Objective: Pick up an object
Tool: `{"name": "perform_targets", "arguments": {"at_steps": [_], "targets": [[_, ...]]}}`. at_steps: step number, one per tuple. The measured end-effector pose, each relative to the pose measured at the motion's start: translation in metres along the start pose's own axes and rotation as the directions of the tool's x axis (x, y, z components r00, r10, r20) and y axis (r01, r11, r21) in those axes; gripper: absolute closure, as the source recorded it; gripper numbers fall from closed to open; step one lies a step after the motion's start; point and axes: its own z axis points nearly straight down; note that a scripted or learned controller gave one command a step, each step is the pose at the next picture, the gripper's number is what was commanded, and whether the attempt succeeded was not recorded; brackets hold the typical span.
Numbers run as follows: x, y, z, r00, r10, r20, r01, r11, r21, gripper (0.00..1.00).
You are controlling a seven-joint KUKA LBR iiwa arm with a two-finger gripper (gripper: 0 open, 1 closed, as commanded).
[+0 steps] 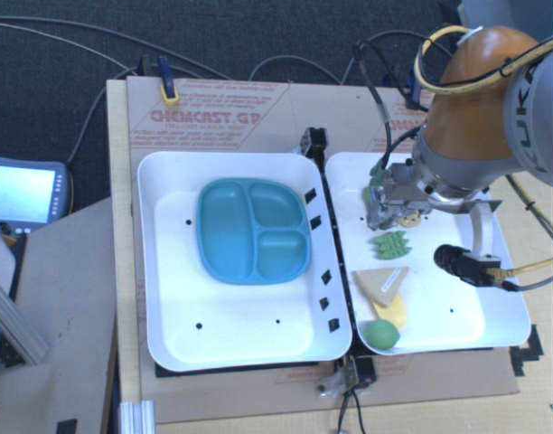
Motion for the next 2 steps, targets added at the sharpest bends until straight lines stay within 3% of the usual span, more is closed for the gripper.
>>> {"name": "perform_targets", "arguments": {"at_steps": [2], "targets": [[0.102, -0.023, 0.026, 1.0, 0.0, 0.001, 0.0, 1.0, 0.002, 1.0]]}}
